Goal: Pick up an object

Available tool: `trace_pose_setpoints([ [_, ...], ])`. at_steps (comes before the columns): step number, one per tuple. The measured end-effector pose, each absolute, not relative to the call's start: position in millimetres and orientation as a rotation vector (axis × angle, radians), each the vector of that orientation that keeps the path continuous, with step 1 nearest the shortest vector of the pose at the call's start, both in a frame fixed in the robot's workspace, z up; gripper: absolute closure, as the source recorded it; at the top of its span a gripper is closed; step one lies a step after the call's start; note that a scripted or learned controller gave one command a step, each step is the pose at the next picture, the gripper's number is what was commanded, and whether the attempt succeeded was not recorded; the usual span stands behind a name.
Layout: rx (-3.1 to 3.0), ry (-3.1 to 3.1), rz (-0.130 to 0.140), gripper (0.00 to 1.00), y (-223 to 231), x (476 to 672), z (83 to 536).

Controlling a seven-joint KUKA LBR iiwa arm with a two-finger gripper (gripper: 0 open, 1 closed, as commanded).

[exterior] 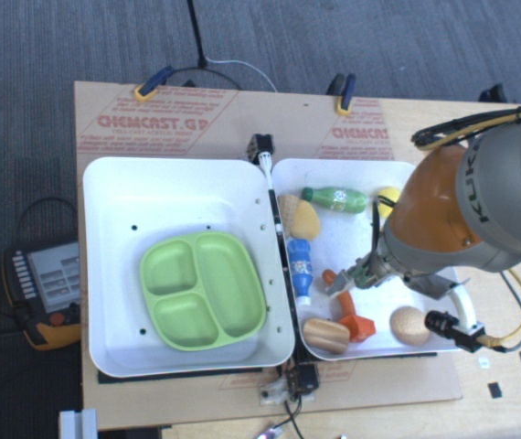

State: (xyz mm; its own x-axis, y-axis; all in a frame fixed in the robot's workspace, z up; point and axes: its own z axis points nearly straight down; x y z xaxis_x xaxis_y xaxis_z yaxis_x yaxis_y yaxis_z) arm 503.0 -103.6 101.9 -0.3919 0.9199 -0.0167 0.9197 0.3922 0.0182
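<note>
Camera view: 2 white bins on tabletop (151, 117). Left bin (119, 199) has 1 green divided plate (204, 289). Right bin (352, 174) has 1 green bottle (335, 198), 1 blue bottle (299, 268), 1 yellow-tan piece (303, 218), 1 bread roll (325, 335), 1 orange-red piece (354, 323), 1 beige egg-like ball (410, 325). Gripper (352, 279) is low in right bin, just right of blue bottle, above orange-red piece; can't tell its opening or any hold.

One camera sits high above the bench (151, 108) and looks down at a slant. It sees both white bins, the left bin (114, 208) and the right bin (352, 167), side by side. The arm (462, 208) comes in from the right.
</note>
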Motion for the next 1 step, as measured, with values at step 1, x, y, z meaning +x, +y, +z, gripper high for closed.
trace_pose_setpoints([
  [1, 1.719, 2.602, 0.009, 0.0, -103.5, 502.8, 101.7],
])
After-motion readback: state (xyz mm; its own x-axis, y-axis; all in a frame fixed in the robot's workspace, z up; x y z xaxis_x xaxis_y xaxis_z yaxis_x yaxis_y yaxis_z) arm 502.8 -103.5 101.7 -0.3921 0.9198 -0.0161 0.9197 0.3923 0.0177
